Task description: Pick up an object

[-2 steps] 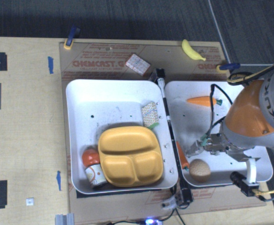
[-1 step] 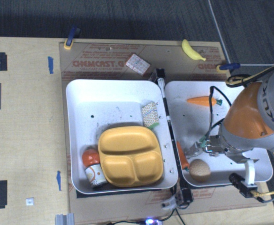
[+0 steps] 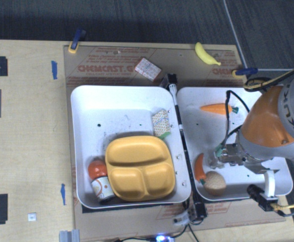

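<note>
My gripper (image 3: 221, 157) hangs low over the near left part of the right bin (image 3: 187, 105), under the orange wrist band. Just below it lies a beige rounded object (image 3: 215, 182), and a red-orange object (image 3: 200, 166) sits at its left, against the bin wall. I see nothing held in the gripper. An orange carrot (image 3: 216, 109) lies at the back of the same bin. In the left bin (image 3: 81, 115) there is a yellow compartment tray (image 3: 138, 166), a small can with a red-orange top (image 3: 99, 179) and a patterned packet (image 3: 160, 122).
A yellow banana (image 3: 207, 54) and a patterned card (image 3: 147, 68) lie on the cardboard behind the bins. Clamps (image 3: 76, 39) hold the cardboard's back corners. Cables run along the wrist and the right bin's near edge.
</note>
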Controlling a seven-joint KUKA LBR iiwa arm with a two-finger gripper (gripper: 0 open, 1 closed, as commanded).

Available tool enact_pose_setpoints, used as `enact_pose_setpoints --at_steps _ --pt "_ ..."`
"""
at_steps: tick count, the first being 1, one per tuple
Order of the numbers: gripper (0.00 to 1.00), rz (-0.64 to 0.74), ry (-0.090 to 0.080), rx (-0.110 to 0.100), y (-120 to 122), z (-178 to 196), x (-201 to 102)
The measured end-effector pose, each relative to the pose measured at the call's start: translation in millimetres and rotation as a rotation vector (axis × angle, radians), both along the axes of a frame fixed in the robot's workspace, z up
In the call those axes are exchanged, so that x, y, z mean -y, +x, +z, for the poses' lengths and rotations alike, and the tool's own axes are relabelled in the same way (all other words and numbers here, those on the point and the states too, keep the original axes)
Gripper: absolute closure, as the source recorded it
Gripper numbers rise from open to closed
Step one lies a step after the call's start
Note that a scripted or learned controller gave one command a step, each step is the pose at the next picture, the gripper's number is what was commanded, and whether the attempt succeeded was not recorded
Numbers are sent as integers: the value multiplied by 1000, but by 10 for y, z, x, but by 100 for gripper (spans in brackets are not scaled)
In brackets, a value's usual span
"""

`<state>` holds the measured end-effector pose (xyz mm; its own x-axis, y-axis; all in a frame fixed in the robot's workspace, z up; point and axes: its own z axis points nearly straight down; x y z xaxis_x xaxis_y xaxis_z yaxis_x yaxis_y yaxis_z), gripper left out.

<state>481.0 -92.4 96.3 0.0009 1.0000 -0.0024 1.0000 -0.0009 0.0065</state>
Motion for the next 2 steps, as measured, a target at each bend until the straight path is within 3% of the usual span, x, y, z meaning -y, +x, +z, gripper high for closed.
enact_pose_setpoints --at_steps 1,2 --pt "0 0 0 0 -1 -1 -1" --pt "0 -1 -1 1 1 -96 20"
